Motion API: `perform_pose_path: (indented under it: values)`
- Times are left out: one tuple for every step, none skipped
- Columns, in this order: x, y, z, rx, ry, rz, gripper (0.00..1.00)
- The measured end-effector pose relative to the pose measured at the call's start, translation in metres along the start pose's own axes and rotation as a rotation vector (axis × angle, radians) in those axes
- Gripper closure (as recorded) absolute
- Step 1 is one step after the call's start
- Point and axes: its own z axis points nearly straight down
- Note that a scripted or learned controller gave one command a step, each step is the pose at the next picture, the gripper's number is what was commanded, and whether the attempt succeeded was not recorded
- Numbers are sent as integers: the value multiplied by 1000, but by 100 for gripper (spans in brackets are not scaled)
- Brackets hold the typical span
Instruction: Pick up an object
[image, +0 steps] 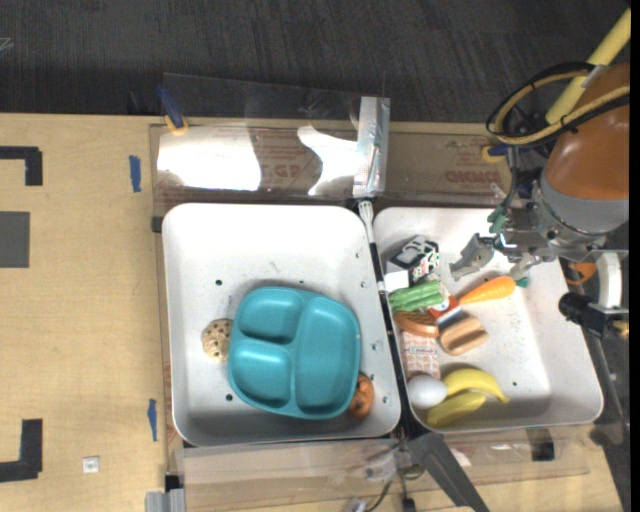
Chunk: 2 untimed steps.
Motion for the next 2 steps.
perform_pose_path:
  values:
    - [0,1,-10,-2,0,-1,100]
    - [0,1,-9,-1,0,0,0]
